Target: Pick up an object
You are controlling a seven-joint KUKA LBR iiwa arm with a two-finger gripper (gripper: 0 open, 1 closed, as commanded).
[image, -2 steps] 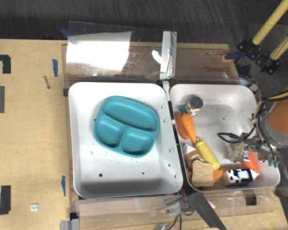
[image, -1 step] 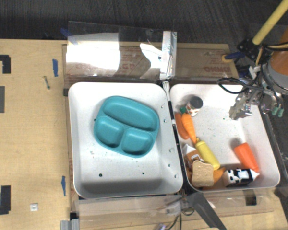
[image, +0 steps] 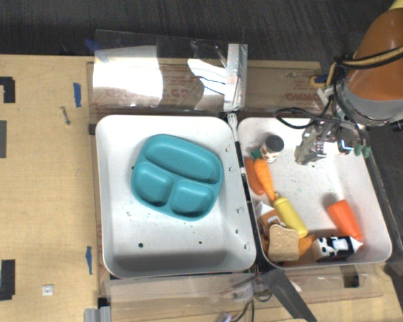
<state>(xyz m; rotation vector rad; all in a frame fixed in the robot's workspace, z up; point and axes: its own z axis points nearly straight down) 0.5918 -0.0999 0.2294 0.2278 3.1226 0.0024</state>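
- Since any item will do, the likeliest pick is from the right bin [image: 378, 200], where the gripper [image: 311, 149] hangs over the far part, above bare floor, holding nothing.
- Whether its fingers are apart or together, I cannot tell.
- Nearest to it lies a small dark-capped piece [image: 273, 144], with an orange carrot [image: 261, 175] just beside the dividing wall.
- A yellow piece [image: 288, 214] and a bread slice [image: 284, 242] crowd the near left corner, touching each other.
- An orange cone [image: 344, 219] lies apart near the right wall; a black-and-white toy [image: 334, 246] sits at the near rim.
- These look like light, stiff plastic toys, smooth and apt to slip; the cone, standing clear, seems best taken across its middle.
- Left bin [image: 114, 200] holds one teal divided tray [image: 177, 176], broad and shallow, awkward to pinch except at its rim.
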